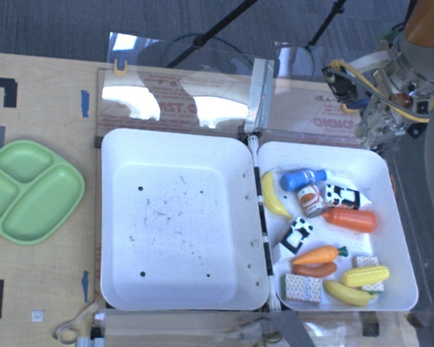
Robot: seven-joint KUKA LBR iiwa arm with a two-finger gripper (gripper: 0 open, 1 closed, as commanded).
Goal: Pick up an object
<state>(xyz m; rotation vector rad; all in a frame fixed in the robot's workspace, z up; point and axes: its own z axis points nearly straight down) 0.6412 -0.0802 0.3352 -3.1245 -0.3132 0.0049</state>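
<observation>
The right bin holds several toy items. A blue bottle, a small can and a black-and-white cow figure lie near its middle, with an orange-red bottle just below them. A yellow banana lies along the bin's left wall. Lower down are a black-and-white block, a carrot, a corn cob, a second banana and a checkered wafer. My gripper hangs above the bin's far right corner, apart from every item.
The left bin sits beside the right one, and a thin divider runs between them. A green sectioned plate rests on the bench at far left. Clear panels stand behind both bins. Cables hang around my wrist.
</observation>
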